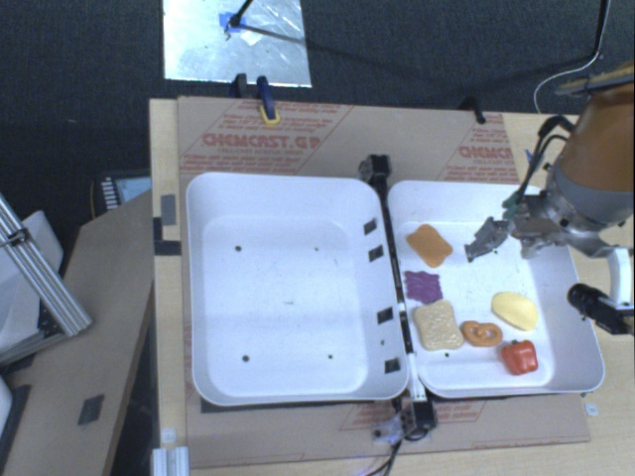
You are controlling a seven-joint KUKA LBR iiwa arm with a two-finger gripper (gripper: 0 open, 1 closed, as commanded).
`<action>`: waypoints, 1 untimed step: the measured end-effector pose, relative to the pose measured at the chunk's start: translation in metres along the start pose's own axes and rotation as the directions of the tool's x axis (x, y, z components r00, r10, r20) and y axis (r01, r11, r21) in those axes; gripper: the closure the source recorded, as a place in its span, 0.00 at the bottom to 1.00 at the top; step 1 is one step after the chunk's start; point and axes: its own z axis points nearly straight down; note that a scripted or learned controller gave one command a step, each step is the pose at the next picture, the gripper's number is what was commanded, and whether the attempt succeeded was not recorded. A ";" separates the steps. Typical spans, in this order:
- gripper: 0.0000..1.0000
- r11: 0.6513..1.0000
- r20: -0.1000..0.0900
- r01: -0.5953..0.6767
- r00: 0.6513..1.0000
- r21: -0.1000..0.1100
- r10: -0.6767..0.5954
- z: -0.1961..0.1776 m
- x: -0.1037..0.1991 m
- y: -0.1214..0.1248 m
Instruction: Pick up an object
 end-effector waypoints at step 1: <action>1.00 1.000 0.000 0.002 1.000 -0.002 -0.002 -0.011 0.000 0.001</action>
